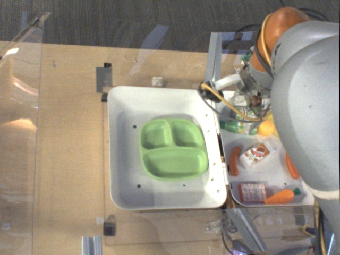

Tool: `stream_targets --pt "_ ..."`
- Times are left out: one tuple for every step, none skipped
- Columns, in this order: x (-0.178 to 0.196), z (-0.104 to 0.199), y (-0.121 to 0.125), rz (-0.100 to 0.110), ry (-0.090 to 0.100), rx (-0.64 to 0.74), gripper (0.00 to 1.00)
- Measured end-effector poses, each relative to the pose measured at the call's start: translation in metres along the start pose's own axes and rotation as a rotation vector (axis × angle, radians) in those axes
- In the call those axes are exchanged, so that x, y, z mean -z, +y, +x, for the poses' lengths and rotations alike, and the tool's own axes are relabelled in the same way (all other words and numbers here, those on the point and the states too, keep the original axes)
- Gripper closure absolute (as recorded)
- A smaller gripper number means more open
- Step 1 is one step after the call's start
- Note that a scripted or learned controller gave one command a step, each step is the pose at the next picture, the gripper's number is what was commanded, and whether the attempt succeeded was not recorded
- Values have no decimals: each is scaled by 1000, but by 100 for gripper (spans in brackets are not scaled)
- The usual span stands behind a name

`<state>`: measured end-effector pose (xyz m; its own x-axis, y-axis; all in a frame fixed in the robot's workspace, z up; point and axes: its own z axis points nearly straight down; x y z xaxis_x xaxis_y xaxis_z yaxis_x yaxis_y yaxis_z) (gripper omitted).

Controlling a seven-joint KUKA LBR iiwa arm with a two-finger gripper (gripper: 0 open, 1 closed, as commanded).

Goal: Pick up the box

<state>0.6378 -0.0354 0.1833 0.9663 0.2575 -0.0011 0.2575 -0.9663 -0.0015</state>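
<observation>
A green tray (173, 149) sits in the left bin (119, 142) as, right of it, the small white-and-red box (255, 154), likely light, stiff carton best pinched across its narrow sides, lies tilted below the gripper (249, 102), whose state cannot be told.

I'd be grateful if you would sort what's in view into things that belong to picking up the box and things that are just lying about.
For the job:
box
gripper
right bin

Lying about:
green tray
left bin
carrot
sausage
can
bottle
</observation>
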Motion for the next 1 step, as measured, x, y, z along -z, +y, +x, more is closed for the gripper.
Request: stream_targets --pt "47 -10 73 -2 4 -56 0"
